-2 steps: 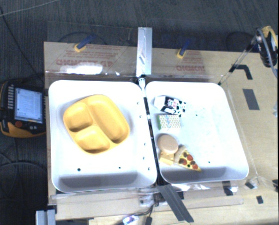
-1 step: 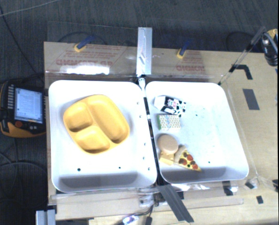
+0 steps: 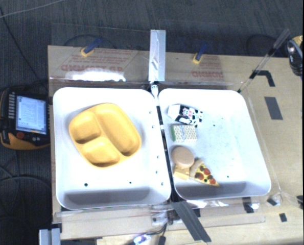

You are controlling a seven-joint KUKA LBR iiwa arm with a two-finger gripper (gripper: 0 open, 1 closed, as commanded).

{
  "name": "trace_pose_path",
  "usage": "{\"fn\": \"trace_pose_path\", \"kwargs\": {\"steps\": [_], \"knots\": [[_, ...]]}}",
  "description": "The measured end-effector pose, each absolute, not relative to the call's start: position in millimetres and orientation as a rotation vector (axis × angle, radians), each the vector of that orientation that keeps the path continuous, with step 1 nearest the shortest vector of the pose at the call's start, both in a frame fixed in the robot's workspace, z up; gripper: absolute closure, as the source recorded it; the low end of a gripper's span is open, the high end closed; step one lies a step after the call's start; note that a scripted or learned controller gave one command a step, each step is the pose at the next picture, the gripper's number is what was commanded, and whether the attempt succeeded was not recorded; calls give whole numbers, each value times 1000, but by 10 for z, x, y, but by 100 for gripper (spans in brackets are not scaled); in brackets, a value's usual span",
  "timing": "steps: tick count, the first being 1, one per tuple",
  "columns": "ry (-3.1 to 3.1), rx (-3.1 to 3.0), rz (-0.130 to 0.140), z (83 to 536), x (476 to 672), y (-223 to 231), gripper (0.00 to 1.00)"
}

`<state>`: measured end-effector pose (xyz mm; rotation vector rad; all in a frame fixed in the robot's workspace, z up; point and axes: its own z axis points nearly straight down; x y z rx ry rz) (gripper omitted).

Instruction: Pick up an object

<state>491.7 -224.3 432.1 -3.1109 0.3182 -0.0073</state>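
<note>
The right bin point(image 3: 243, 137) holds several small items along its left side. A black-and-white patterned piece point(image 3: 185, 114) lies farthest back, and a green-and-white checked block point(image 3: 184, 133) lies just in front of it. A tan round disc point(image 3: 183, 156) sits nearer the front. Beside it a toy pizza slice point(image 3: 205, 174) points right, with a small pale yellow piece point(image 3: 180, 175) touching its left end. In the left bin point(image 3: 65, 188) lies a large yellow divided tray point(image 3: 104, 134).
A divider wall point(image 3: 163, 147) separates the two bins. A metal post point(image 3: 157, 55) stands behind their junction, with two yellow-and-blue clamps point(image 3: 90, 47) point(image 3: 201, 54) on the back board. An orange handheld screen unit point(image 3: 24, 117) lies on the floor at left.
</note>
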Motion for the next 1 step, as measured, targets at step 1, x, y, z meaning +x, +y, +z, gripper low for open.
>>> {"fn": "trace_pose_path", "kwargs": {"steps": [1], "knots": [[318,-3109,-12,4325,4915,-2240,100]]}}
